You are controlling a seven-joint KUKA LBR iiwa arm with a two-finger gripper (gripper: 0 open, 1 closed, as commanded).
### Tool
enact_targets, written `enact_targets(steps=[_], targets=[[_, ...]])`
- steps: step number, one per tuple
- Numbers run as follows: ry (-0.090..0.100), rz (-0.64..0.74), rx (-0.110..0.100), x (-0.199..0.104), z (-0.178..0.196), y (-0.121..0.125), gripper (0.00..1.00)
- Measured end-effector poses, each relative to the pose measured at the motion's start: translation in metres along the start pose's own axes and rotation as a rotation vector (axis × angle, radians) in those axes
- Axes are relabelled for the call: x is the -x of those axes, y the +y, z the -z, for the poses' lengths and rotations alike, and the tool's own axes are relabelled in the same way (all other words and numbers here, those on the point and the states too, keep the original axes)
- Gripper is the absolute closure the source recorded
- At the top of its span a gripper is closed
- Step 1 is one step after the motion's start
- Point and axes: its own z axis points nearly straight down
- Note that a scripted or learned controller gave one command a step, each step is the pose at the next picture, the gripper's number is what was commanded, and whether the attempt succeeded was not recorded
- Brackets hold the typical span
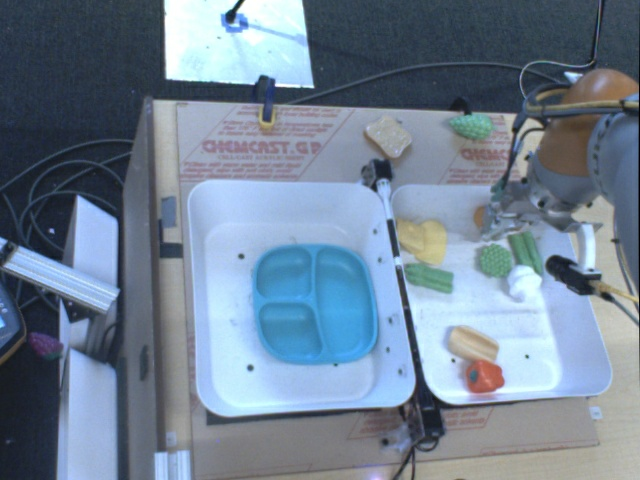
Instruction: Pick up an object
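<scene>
Sitting nearest in the right bin (590, 368): red toy (484, 376), bun (472, 343). Further back, end effector (497, 218) hovers by green stalk (524, 250) and round green toy (494, 260); grip state can't tell. Crowded items risk a glancing miss. Cardboard-topped bench (300, 140), dark carpet (80, 58) behind.

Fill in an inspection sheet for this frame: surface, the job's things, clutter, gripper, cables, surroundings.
Surface: cardboard-covered bench bearing left bin and right bin.
Job's things: right bin holds yellow toy, green bean pod, round green toy, green-and-white leek, bread roll, red toy.
Clutter: blue divided plate in left bin; toast slice and green toy on the cardboard.
Gripper: gripper low over right bin's far side; fingers unclear.
Cables: black cables on floor, left.
Surroundings: dark carpet; pale sheet.
</scene>
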Motion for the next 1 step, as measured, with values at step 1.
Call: enact_targets(steps=[1], targets=[[0.0,0.0,0.001,0.0,0.0,0.0001,0.0]])
